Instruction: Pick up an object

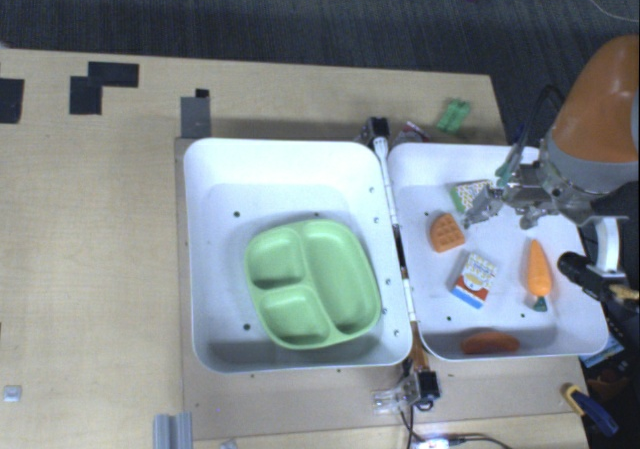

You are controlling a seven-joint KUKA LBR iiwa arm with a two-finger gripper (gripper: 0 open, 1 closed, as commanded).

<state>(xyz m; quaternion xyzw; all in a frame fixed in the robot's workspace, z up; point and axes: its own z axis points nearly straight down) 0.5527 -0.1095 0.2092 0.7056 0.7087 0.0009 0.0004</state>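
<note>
Orange-banded arm (600, 122) reaching into right bin (420, 332), gripper (500, 195) hovering over green-edged packet (466, 197), finger state impossible to tell, carrot (538, 272), cracker (447, 233) and carton (474, 279) loose nearby for picking.

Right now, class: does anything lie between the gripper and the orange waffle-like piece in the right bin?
Nothing visible does. The gripper hangs over the right bin, and the orange waffle-like piece lies just to its left in the view with bare bin floor between. The small carton and carrot lie nearer the camera, aside.
</note>
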